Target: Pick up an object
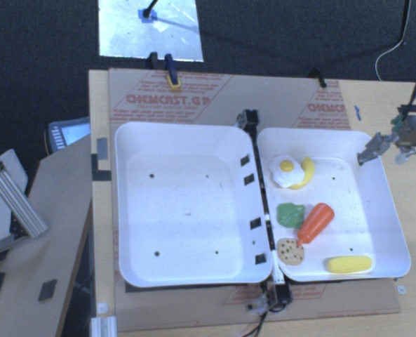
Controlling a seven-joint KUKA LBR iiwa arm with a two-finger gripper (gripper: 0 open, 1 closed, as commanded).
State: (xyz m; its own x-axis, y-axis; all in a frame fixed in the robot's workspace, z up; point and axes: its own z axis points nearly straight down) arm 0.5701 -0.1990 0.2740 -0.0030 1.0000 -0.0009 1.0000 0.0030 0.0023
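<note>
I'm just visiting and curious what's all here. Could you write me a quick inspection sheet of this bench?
Surface: bench with cardboard sheet, bearing left bin and right bin side by side.
Job's things: in right bin, fried egg overlapping banana; broccoli touching carrot; cookie; corn.
Clutter: silver sheet beyond the bench; yellow clamp at far edge.
Grippers: gripper over right bin's far right rim, holding nothing seen.
Cables: white cable at upper right.
Surroundings: dark carpet, side table at left.
</note>
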